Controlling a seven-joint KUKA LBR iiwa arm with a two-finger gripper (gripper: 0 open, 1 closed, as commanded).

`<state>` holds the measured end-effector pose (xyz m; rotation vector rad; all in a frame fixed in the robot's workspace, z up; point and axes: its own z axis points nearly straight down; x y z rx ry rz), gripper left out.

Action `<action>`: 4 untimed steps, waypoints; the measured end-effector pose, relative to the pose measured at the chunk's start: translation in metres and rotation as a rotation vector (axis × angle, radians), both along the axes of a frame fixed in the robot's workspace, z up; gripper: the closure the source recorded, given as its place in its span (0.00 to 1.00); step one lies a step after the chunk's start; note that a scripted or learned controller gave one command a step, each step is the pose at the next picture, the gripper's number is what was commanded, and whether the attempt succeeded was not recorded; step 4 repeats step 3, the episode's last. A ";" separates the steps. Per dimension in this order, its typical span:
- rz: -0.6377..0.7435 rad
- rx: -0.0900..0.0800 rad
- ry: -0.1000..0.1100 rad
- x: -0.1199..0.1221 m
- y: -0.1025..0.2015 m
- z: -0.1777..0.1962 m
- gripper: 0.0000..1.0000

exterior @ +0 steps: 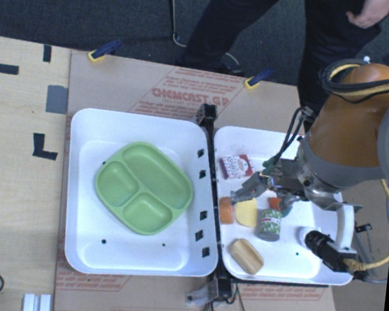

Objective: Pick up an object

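Note:
My gripper [267,197] hangs over the middle of the right bin [307,267], open, with nothing between its fingers. One finger [248,191] points left toward a red and white packet [235,165]. Just below the gripper lie a yellow block [246,212], an orange piece [226,211] and a small jar with a speckled dark label [269,224]. A tan bread roll [246,255] rests near the bin's front wall. The arm hides the back right part of this bin.
The left bin [88,131] holds a green divided plate [144,188]. A black divider strip [207,188] runs between the two bins. A person stands behind the bench at the top of the view.

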<state>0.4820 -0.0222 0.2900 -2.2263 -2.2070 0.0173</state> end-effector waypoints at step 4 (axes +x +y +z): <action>0.018 0.006 -0.019 0.002 0.122 0.136 1.00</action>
